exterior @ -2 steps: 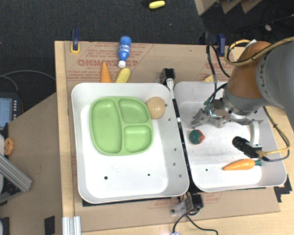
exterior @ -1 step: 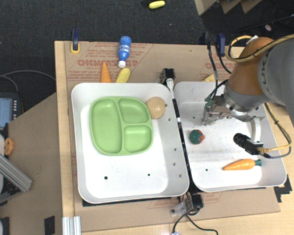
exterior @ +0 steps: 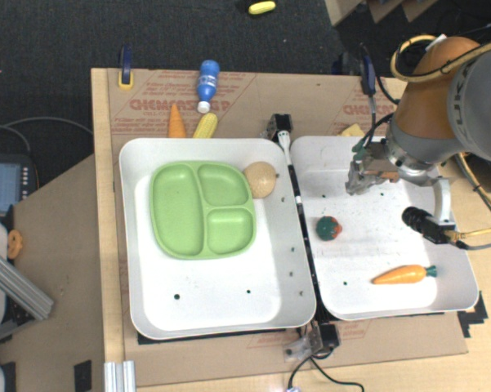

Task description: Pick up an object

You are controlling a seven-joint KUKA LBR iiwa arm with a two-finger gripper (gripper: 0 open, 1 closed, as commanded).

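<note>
In the right bin [exterior: 441,300] lie a small green and red ball-like toy [exterior: 328,228] near the left wall and an orange carrot [exterior: 403,275] toward the front right. My gripper [exterior: 362,178] hangs over the back half of that bin, above and to the right of the green and red toy. Nothing shows between its fingers. The grey arm with its orange band [exterior: 437,88] reaches in from the right.
The left bin [exterior: 143,243] holds a green divided plate [exterior: 203,209] and a tan round object [exterior: 261,179] at its back right. Behind the bins on the board lie a blue bottle [exterior: 207,84], a small carrot [exterior: 176,122] and a yellow corn piece [exterior: 205,126].
</note>
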